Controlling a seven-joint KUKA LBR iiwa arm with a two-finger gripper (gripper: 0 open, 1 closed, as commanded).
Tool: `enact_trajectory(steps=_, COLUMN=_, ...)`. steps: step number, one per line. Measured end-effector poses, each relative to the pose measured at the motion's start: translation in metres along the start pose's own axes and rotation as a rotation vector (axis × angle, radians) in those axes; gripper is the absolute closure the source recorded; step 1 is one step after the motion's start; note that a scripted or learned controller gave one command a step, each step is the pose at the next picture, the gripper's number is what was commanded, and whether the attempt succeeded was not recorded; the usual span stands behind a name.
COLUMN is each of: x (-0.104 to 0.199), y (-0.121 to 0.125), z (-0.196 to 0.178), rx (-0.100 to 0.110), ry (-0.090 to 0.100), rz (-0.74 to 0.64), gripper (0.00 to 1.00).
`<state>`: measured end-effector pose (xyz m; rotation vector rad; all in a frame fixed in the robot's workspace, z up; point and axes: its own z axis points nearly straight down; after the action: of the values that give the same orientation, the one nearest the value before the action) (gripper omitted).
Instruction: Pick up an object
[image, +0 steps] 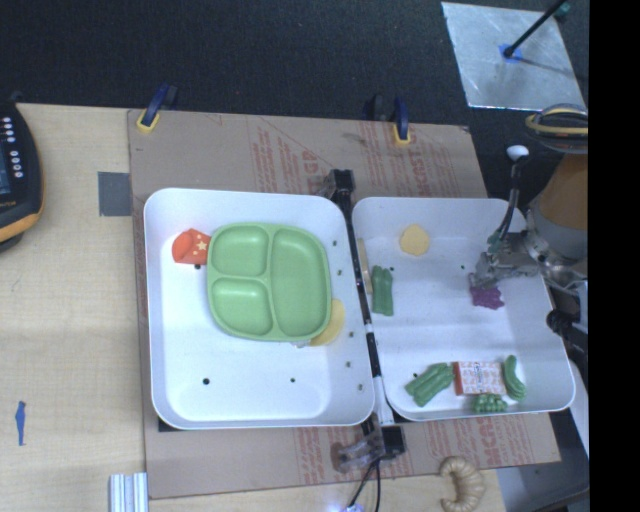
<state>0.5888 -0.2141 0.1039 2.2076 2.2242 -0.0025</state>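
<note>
Reaching in from the right, the grey arm with its orange band (568, 195) brings the pincer (497, 268) low over the right white bin (440, 330), near that bin's right wall and toward its far half. A small purple, lumpy piece (487, 296) lies on the bin floor just below the pincer tips, touching them or nearly so. Whether the pincer is released or clenched I cannot tell, since the metal parts blur together. The step in hand looks like the approach or the closing on that purple piece. The next move likely calls for a firm closing around it and a straight lift. The piece is dark violet, irregular and small, perhaps a toy bunch of grapes. A pale yellow round disc (414, 240) lies to its left, well apart.
</note>
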Motion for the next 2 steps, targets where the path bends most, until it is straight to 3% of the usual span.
enact_trajectory(steps=1, x=0.0, y=0.0, z=0.001, rx=0.001, ry=0.0, rz=0.0, gripper=0.0)
enact_trajectory(steps=2, x=0.002, y=-0.004, z=0.012, rx=0.009, ry=0.006, rz=0.003, gripper=0.0)
